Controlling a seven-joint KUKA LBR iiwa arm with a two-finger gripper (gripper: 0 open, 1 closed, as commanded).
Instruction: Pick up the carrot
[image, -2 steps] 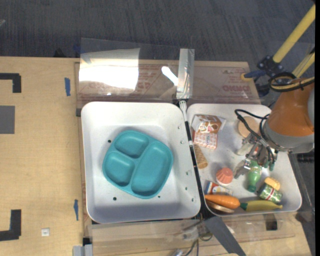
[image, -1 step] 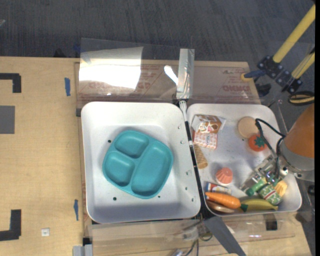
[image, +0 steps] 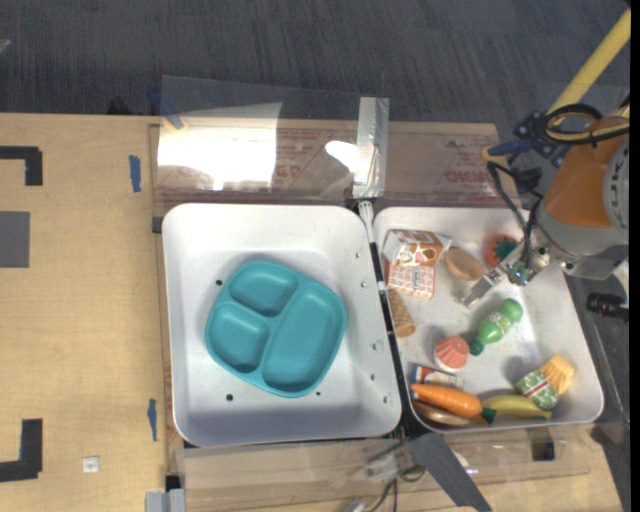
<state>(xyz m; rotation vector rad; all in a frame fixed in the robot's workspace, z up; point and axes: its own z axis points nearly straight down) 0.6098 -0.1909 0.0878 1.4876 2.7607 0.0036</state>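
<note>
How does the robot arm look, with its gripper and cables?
The arm is grey with a wide orange band above the wrist. Black cables run along it, and a yellow loop sits near its top. The gripper is small, metallic grey, with dark parts.

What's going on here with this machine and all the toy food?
A robot arm reaches in from the right over the right bin, which holds a jumble of toy food. Its claw hangs near the bin's upper part, beside a small carton and with nothing visibly in it. The carrot it is meant to pick up lies untouched at the bin's front edge, next to a banana. The left bin holds a teal divided plate.
</note>
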